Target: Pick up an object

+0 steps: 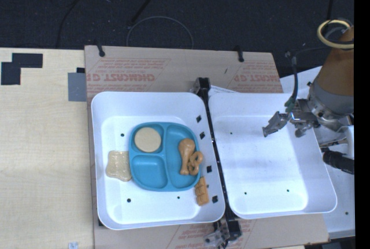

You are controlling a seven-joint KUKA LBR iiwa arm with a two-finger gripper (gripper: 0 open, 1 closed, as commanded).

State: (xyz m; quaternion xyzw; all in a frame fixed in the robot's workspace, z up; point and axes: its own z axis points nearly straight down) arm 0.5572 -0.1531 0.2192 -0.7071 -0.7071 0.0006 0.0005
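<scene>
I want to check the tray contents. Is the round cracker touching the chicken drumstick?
Apart. In the camera view the round cracker lies in the blue tray's upper left compartment, the chicken drumstick in the right one, with a raised divider between them.

Arm (338, 77): grey body with an orange-tan band above the wrist, a pale yellowish ring at its top. Hand (287, 125): grey metal, angular linkages. Thin dark cable runs alongside the wrist.
</scene>
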